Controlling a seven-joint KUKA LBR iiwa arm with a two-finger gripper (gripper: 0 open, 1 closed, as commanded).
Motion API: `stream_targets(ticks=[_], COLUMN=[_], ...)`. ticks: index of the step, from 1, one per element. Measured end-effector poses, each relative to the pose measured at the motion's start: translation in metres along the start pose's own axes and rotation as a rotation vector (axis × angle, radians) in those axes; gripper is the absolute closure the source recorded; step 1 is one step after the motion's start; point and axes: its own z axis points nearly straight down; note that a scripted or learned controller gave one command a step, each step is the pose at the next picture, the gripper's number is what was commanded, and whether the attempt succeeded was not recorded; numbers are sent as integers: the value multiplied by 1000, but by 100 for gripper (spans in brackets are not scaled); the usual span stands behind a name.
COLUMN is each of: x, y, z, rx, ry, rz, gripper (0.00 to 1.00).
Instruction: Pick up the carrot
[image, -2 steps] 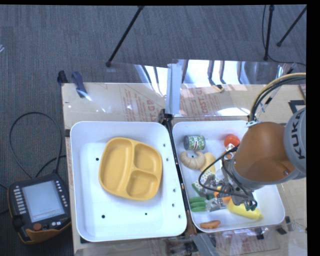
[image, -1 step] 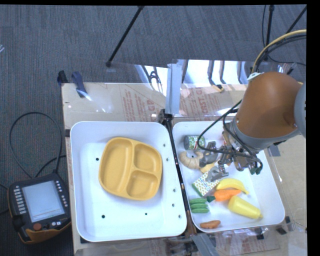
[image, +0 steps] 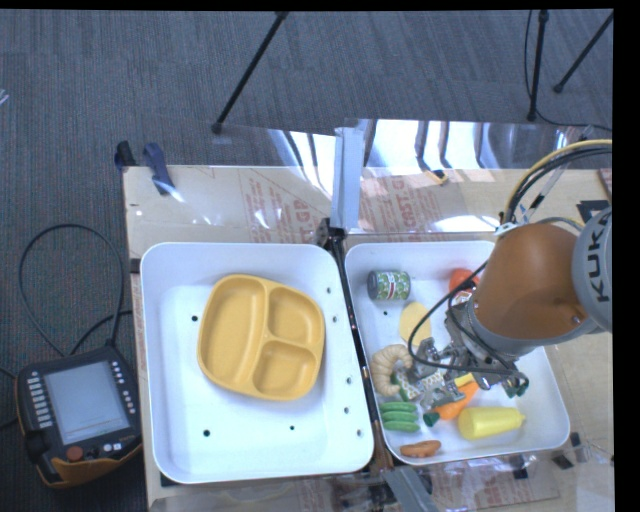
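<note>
The carrot (image: 455, 401) is a small orange piece with a green stub at its lower left end. It lies in the right white bin (image: 545, 385), near the front, between the green beans and a yellow vegetable. My gripper (image: 428, 372) is low in that bin, just above and left of the carrot and close to it. The orange-banded wrist (image: 525, 290) hangs over the middle of the bin and hides what is under it. Nothing is visibly held.
Around the gripper lie a tan pastry (image: 387, 365), green beans (image: 400, 416), a yellow vegetable (image: 490, 422), a brown sausage (image: 421, 449), a pale yellow piece (image: 414, 322), a green can (image: 388, 285) and a red-orange item (image: 460, 279). The left bin (image: 180, 440) holds a yellow divided plate (image: 262, 337).
</note>
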Motion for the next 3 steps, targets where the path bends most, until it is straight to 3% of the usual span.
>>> stream_targets(ticks=[1, 2, 3], x=[38, -1, 0], y=[-61, -71, -71], z=[-2, -162, -159], rx=[3, 1, -3], ry=[-7, -3, 2], rz=[-140, -137, -135], gripper=[100, 100, 0])
